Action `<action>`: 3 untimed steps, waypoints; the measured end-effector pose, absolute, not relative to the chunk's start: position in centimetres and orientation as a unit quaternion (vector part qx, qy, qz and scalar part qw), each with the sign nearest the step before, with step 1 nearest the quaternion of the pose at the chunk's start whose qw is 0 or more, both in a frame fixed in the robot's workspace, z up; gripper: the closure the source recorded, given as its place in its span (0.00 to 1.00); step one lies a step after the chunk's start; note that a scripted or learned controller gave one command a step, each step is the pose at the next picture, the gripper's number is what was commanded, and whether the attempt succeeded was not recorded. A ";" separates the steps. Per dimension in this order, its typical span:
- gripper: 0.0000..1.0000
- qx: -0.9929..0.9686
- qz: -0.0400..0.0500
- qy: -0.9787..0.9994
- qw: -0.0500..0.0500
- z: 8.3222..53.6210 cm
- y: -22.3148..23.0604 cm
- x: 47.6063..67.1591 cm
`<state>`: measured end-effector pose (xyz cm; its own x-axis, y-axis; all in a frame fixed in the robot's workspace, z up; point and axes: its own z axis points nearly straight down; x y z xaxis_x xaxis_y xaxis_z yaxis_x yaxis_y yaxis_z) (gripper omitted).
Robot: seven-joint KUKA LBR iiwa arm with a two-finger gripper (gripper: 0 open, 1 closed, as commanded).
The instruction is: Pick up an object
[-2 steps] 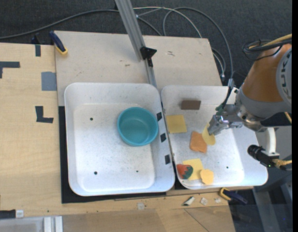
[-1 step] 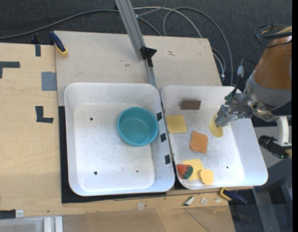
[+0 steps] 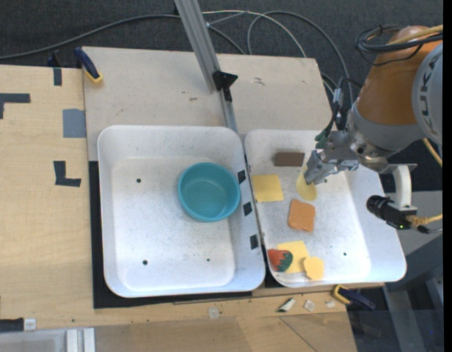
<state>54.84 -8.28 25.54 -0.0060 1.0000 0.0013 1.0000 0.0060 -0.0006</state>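
The right bin (image 3: 373, 259) holds several small pieces. There is a brown block (image 3: 288, 158), a yellow square (image 3: 268, 188) and an orange block (image 3: 301, 215). A pale yellow piece (image 3: 307, 191) lies under the fingertips, and a red-and-green item (image 3: 280, 259) rests on a yellow piece (image 3: 294, 251) beside a small yellow-orange one (image 3: 313, 268). My gripper (image 3: 315, 176) points down over the pale yellow piece, close to the bin floor. I see nothing lifted between its fingers.
A blue bowl (image 3: 208, 191) sits in the left bin (image 3: 138, 226). A slanted metal pole (image 3: 204, 50) rises behind the bins. Cables lie across the back of the bench. A black-tipped tool (image 3: 387, 210) hangs off the wrist over the right bin.
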 end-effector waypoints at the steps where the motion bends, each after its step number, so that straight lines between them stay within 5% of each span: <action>1: 1.00 -0.704 0.000 -0.710 0.001 25.8 -2.6 56.3; 3: 1.00 -0.705 0.000 -0.710 0.001 22.9 7.7 59.9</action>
